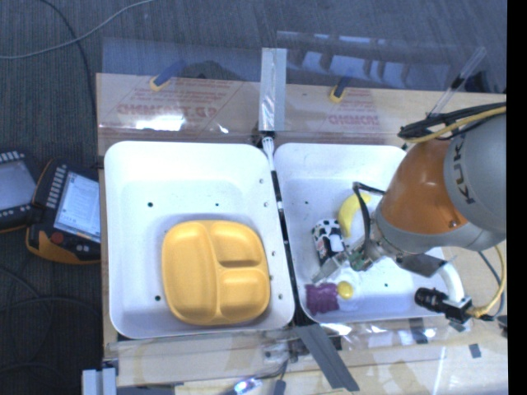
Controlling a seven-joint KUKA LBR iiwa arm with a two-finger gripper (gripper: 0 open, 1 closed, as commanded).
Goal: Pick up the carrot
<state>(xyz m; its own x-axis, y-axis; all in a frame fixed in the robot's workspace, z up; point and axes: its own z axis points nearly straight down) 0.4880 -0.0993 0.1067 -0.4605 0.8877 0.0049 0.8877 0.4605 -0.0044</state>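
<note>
Orange-banded arm [420,196] hangs low over the right bin [313,171], gripper [350,263] down among cow-patterned toy [329,239], yellow fruit [352,212] and purple piece [323,297], probably because the carrot sits hidden under the wrist; grip state cannot be told.

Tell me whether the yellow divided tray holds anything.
Empty. The yellow tray lies flat in the left bin, and its three compartments show only bare yellow plastic.
</note>
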